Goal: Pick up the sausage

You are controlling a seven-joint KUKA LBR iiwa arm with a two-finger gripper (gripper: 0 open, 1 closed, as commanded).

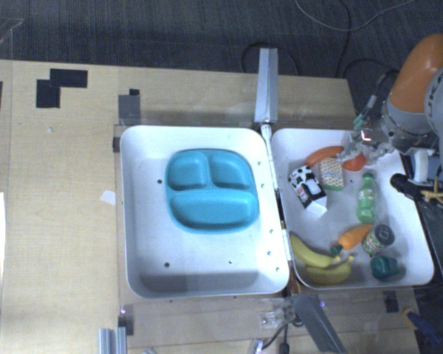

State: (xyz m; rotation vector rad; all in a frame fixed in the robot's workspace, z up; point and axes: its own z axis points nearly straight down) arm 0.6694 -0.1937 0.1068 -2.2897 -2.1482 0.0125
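The sausage (323, 155) is a reddish-orange, elongated piece lying at the back of the right bin (421, 271). It sits just behind a round tan and green item (331, 175). My gripper (360, 150) hangs low over the bin's back right part, right at the sausage's right end. A red bit (354, 163) shows just below the gripper. Whether it belongs to the sausage is unclear, and I cannot tell if the gripper touches the sausage. The grey arm with its orange band (422, 68) comes in from the right.
The right bin also holds a black-and-white box (304, 181), a green bottle (366, 198), a carrot (353, 236), two bananas (317, 258), a dark can (384, 236) and a teal object (385, 267). A blue divided tray (210, 189) lies in the left bin (144, 220).
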